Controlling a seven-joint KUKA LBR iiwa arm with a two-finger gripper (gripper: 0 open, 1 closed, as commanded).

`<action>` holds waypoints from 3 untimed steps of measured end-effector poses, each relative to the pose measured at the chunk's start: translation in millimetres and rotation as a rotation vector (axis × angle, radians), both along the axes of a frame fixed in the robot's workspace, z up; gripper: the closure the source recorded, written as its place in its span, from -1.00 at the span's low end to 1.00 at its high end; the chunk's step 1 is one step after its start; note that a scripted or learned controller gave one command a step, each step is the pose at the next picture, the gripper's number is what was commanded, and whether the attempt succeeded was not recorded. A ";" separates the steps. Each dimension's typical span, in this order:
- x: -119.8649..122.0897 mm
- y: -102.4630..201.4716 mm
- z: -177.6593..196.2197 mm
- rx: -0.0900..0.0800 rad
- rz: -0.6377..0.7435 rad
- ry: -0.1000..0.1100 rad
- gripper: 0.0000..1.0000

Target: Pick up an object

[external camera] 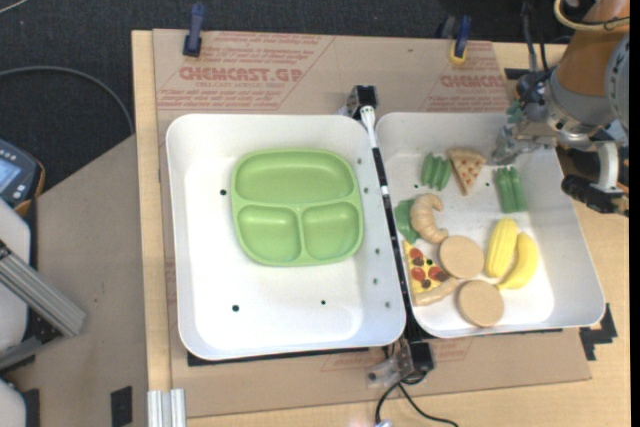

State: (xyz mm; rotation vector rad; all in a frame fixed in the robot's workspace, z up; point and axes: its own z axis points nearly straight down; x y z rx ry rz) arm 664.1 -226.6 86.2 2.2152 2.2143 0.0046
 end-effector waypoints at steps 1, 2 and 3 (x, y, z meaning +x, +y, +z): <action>-6.8 53.1 261.4 0.000 0.005 -0.010 1.00; -62.9 23.9 402.9 -0.004 -0.003 -0.010 1.00; -44.1 95.8 453.7 0.002 0.008 -0.003 1.00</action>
